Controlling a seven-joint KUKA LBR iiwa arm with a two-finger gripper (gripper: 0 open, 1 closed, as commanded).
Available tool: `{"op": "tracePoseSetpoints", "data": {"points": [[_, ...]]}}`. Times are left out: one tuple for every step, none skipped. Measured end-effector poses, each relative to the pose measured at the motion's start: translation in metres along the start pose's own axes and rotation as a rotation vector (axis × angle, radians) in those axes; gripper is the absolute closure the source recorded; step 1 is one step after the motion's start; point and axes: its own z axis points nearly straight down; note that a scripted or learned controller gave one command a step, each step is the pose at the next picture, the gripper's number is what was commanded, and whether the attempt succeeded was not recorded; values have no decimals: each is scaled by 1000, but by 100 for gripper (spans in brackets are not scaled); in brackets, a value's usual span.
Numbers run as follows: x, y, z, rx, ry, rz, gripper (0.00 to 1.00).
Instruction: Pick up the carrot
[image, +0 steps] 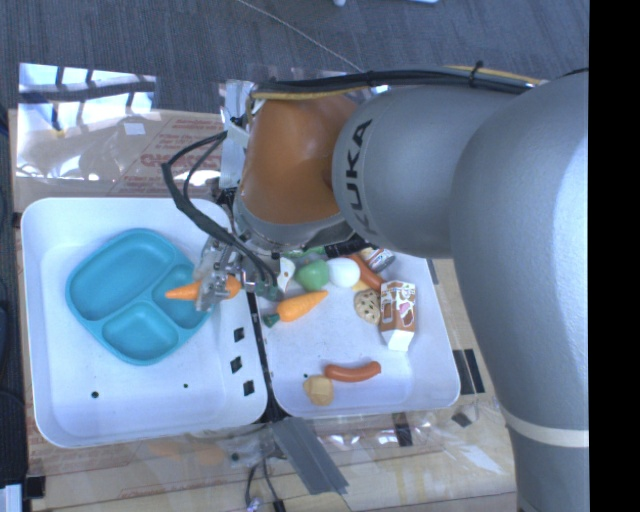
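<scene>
Two shallow white bins sit side by side on the desk. The left bin (60, 400) holds a blue divided plate (135, 295) with three compartments, lying toward the bin's upper left. The gripper (212, 285) hangs over the right edge of that plate, and its jaws are clamped on a carrot (195, 291), whose orange tip pokes out to the left over the plate's rim while the rest is partly hidden by the metal. The right bin (430, 385) carries a scatter of toy food: a second carrot (300, 305) lying near the bin's left wall, a green round piece (312, 273) and a white egg-like ball (343, 272) close under the arm, a cookie (366, 305), a small milk carton (398, 313) lying on its side, a sausage (352, 372) lower down, and a small tan lump (318, 390) just beside it near the front wall. The grey arm with its orange band (290, 160) covers the upper part of the right bin.
</scene>
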Motion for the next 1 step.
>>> {"op": "tracePoseSetpoints", "data": {"points": [[22, -22, -36, 4, -3, -217, 100]]}}
